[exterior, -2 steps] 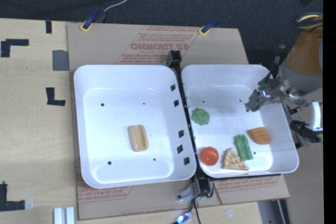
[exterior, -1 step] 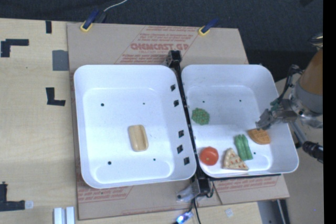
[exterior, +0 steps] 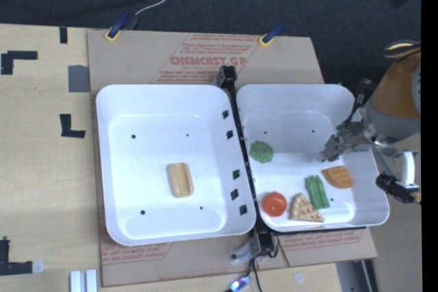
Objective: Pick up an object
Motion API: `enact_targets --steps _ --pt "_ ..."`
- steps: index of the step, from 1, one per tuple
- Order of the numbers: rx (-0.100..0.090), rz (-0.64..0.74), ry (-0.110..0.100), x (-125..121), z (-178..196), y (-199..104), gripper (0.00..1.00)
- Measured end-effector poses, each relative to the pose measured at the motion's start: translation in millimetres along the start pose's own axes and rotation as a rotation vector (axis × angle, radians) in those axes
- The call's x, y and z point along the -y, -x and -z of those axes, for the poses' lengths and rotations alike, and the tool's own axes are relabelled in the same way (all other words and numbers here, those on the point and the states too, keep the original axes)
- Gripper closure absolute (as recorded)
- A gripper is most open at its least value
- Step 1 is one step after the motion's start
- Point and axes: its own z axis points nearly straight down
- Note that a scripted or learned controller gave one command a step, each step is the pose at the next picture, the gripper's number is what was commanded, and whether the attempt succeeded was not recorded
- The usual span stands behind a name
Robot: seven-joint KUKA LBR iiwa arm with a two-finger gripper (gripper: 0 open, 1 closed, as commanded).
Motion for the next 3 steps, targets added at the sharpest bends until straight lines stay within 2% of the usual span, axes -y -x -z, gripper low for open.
enact_targets --steps 1,2,3 --pt "-0.004 0.008 0.004 -8 41 -93 1.00" --pt "0.000 -0.004 0.002 -20 -39 -36 1.00" --pt "0.002 -0.002 0.008 7 -34 -43 1.00"
